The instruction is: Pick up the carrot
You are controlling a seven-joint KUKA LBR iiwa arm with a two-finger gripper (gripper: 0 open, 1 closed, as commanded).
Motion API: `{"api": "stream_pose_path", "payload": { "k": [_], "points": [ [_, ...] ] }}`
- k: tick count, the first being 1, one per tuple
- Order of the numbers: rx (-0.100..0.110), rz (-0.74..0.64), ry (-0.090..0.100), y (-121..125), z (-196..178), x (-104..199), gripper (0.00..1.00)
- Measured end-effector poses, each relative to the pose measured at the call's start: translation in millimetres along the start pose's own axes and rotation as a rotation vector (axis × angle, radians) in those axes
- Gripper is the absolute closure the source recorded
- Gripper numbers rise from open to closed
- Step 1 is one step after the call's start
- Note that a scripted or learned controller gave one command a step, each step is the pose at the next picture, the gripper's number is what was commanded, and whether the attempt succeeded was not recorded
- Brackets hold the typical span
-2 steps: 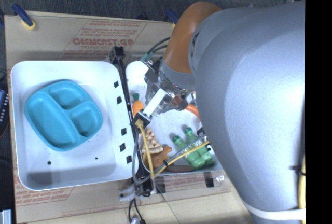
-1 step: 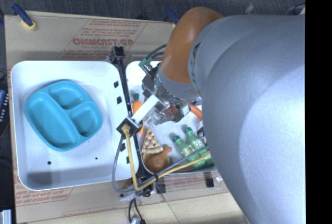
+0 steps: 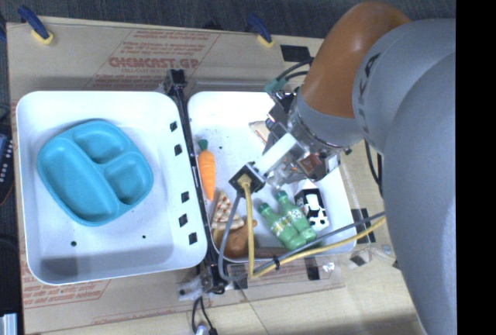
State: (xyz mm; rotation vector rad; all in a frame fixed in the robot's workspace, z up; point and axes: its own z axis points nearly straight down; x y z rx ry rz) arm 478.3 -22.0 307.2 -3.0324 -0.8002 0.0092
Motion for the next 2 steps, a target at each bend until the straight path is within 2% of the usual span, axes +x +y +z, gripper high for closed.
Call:
{"api": "stream_pose_path", "payload": {
  "k": [1,2],
  "points": [
    [0.007,0.129,-0.011,-80.1,121.2,40.3,1.0],
    [0.012,0.121,-0.009,-79.1,108.6,41.7,1.0]
  ]
}}
